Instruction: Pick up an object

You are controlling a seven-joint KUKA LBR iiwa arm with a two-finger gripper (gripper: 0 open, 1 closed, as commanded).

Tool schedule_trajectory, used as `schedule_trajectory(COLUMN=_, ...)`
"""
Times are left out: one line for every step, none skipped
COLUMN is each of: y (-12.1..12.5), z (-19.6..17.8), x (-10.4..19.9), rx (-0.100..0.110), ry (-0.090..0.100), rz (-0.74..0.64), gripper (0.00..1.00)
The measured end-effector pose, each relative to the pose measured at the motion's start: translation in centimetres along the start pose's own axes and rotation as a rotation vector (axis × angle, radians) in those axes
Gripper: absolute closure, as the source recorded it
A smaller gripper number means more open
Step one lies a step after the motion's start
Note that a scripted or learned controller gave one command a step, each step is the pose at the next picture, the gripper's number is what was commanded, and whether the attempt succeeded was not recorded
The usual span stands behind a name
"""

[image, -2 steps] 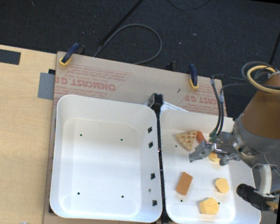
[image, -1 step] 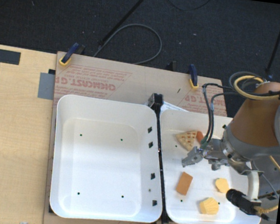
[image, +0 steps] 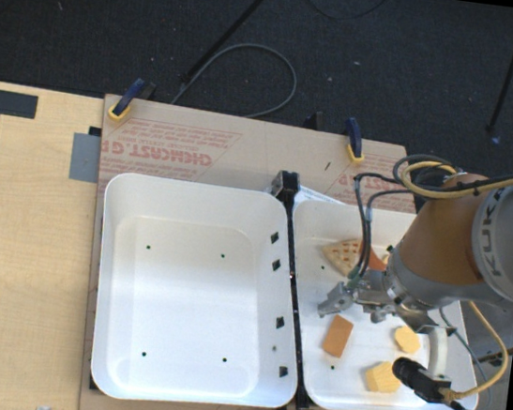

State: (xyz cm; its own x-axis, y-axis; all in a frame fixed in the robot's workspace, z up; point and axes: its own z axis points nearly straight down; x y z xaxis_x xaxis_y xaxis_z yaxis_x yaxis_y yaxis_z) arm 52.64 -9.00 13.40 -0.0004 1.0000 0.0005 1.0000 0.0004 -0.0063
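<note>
The right bin (image: 309, 372) holds several small objects. A tan wedge like a pizza slice (image: 343, 252) lies near its far left side, with a small orange piece (image: 377, 260) next to it. In the middle lies an orange block (image: 338, 336). Two yellow chunks (image: 406, 340) (image: 383, 378) sit toward the front right. My gripper (image: 338, 301) hangs low over the middle of this bin, between the wedge and the orange block, just above the block's top end. Nothing shows as held in it.
The left bin (image: 121, 228) sits beside the right one, with a black divider strip (image: 284, 289) between them. Both rest on a cardboard sheet (image: 199, 144) held by clamps. Cables (image: 370, 206) loop from the arm's wrist above the right bin.
</note>
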Motion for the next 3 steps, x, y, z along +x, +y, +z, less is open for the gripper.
schedule_trajectory(y=0.1, z=-1.3, x=-0.1, rx=-0.005, ry=-0.001, rz=0.002, gripper=1.0)
schedule_trajectory(y=0.0, z=-5.4, x=0.0, rx=-0.009, ry=-0.001, rz=0.001, gripper=1.0)
schedule_trajectory(y=0.0, z=-7.5, x=-0.1, rx=-0.007, ry=-0.001, rz=0.001, gripper=1.0)
